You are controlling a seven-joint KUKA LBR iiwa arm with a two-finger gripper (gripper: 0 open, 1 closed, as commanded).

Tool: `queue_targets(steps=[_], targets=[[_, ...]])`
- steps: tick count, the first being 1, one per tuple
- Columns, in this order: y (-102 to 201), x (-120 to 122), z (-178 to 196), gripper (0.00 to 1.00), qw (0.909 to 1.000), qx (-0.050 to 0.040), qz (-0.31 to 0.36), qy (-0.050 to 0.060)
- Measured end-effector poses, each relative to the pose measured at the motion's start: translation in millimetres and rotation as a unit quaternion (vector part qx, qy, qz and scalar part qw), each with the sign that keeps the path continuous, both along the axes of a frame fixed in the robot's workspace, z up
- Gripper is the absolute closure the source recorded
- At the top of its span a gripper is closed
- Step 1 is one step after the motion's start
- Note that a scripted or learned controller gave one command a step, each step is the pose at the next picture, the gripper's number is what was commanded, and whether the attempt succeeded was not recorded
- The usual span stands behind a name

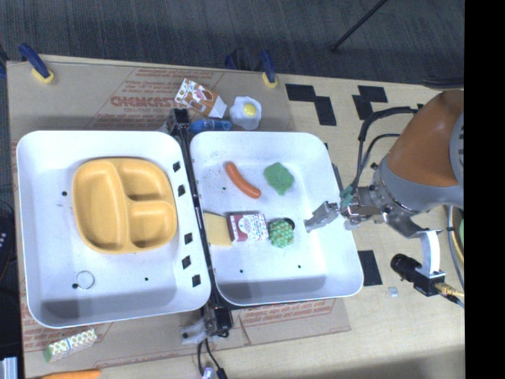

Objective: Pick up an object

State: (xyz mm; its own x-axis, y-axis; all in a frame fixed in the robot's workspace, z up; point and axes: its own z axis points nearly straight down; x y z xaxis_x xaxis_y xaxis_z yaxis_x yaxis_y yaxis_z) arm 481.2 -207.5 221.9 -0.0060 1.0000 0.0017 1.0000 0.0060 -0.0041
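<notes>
Item: grey two-finger gripper (319, 216) on the grey-and-orange arm (422, 164), poised over the right edge of the right-hand shallow white bin (316, 279). Finger state: cannot be told at this size; nothing is seen between them.

Candidates for pickup, all in that bin:
- Knobbly green ball (281, 233), just beside the gripper tip, toward the bin centre.
- Dark red printed packet (248, 227), beyond the ball, touching it.
- Pale yellow block (218, 230), farther still, by the bin divider.
- Green crumpled lump (278, 178), near, up and away from the tip.
- Orange sausage-shaped piece (242, 179), past the lump.

Other: yellow compartment tray (124, 204) in the far white bin (47, 290), well apart.

Risks, as judged: ball may roll off on contact; packet crowding it could foul one finger; bin wall close to the wrist may limit descent.
</notes>
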Motion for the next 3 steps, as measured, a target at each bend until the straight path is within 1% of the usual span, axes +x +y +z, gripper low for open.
queue_targets(steps=[1,2,3], targets=[[60,40,-127,0.0,0.9985,-0.0014,-0.055,-0.005],[106,94,-127,0.0,0.9989,-0.001,-0.046,-0.004],[95,117,-127,0.0,0.969,0.0006,-0.247,-0.002]])
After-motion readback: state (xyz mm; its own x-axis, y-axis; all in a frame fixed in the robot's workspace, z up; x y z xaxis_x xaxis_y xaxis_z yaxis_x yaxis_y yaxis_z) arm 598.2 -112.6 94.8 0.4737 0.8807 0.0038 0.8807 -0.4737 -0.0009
